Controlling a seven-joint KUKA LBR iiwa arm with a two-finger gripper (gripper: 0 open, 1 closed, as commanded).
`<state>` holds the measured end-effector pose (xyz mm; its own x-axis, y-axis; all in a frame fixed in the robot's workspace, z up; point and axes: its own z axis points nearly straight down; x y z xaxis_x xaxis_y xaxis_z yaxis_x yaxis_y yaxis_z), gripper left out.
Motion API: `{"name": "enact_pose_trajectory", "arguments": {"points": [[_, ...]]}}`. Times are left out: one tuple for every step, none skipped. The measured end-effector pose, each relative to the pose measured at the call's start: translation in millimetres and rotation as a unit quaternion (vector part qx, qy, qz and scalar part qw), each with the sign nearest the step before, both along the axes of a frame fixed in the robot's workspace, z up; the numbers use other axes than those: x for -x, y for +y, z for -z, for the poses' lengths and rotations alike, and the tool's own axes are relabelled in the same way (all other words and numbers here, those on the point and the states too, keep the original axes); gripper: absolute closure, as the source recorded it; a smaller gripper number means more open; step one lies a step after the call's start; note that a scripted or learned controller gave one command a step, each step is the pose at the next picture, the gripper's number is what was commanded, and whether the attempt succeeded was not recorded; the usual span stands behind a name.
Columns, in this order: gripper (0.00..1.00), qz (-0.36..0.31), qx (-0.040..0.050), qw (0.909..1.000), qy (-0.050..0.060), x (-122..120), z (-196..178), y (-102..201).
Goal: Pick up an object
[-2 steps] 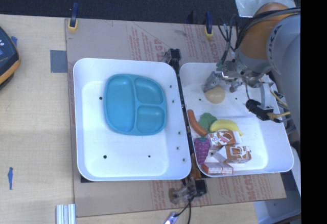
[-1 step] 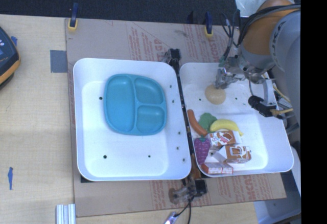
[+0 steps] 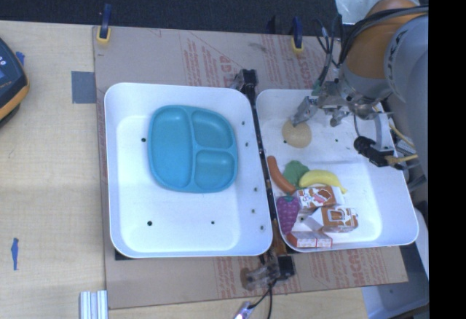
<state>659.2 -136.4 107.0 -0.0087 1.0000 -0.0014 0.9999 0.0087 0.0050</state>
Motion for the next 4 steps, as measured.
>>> {"name": "enact_pose_trajectory", "arguments": {"points": [[0.00,0.002,-0.0003,1.0000,0.005,87,16,44],[0.00,0.004,-0.0004,1.0000,0.004,47,15,9],[0.00,0.002,-0.0011,1.0000,0.004,7,15,42],[0.00,0.001,-0.0008,1.0000,0.003,2,-86,64]]}}
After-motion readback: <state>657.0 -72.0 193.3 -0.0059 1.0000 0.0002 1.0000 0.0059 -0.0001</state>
